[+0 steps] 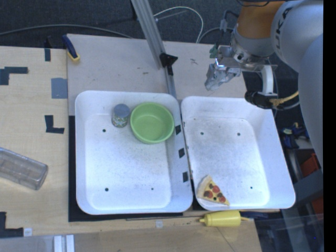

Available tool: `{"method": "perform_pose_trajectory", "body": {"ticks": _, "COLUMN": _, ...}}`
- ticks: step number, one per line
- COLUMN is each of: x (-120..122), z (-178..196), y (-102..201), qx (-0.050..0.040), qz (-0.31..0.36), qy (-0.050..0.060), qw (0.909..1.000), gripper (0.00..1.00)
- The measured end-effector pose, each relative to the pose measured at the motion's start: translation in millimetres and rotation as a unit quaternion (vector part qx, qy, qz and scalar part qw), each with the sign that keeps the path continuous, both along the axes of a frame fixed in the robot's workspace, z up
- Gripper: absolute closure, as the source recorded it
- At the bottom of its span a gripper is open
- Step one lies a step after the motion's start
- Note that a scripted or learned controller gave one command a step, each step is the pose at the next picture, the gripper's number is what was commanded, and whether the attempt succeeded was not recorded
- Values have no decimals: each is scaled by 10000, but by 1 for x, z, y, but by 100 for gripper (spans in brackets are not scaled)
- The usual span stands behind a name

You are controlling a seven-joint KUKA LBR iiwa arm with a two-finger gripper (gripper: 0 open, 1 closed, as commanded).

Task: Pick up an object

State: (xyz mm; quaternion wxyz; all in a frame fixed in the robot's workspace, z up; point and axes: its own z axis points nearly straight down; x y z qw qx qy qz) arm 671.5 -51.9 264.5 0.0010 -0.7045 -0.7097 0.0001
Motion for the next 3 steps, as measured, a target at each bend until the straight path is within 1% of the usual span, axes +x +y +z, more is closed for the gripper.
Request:
{"method": "perform_pose_trajectory", "body": {"ticks": 1, "x": 0, "z": -17, "y": 50, "qx": -2, "qz": -6, "qy": 8, "qw": 10000, "gripper": 100}}
{"method": "perform_pose_trajectory", "body": {"ticks": 2, "x": -15, "z": -21, "y": 98, "qx": -2, "qz": -7, "qy": 9, "qw": 10000, "gripper": 100}}
{"method": "perform_pose_trajectory", "body": {"ticks": 3, "x": -24, "z": -36, "y": 152, "qx": -3, "qz": -4, "qy": 11, "qw": 10000, "gripper": 100}}
